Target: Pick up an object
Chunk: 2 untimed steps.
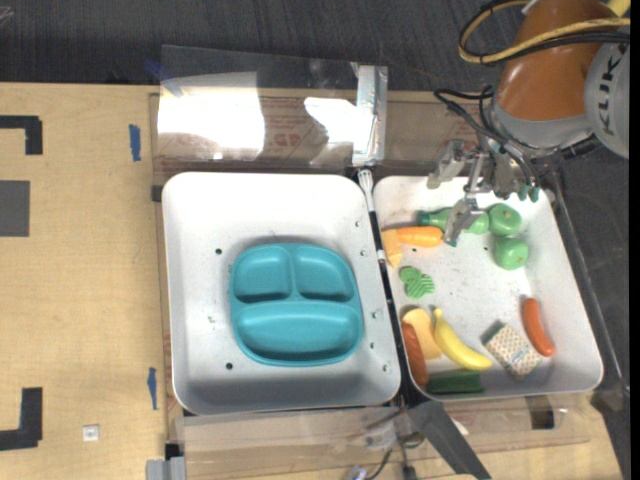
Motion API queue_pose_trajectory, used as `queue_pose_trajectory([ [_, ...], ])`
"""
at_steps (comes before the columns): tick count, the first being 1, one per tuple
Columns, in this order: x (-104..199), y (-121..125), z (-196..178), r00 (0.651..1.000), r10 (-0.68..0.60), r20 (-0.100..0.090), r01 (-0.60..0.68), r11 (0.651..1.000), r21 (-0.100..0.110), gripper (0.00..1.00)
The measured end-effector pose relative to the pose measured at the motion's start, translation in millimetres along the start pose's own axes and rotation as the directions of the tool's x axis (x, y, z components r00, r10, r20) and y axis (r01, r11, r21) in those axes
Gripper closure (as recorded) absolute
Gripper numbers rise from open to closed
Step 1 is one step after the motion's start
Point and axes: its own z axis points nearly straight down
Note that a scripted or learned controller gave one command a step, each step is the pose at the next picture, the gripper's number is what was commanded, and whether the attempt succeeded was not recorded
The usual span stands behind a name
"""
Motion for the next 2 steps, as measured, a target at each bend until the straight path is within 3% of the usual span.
queue_pose_trajectory([
  [1, 7, -48, 90, 0.866, -0.500, 0.003, 0.500, 0.866, 0.001, 0.00],
  [2, 23, -9, 99, 0.875, -0.483, 0.003, 0.483, 0.875, 0.000, 0.00],
])
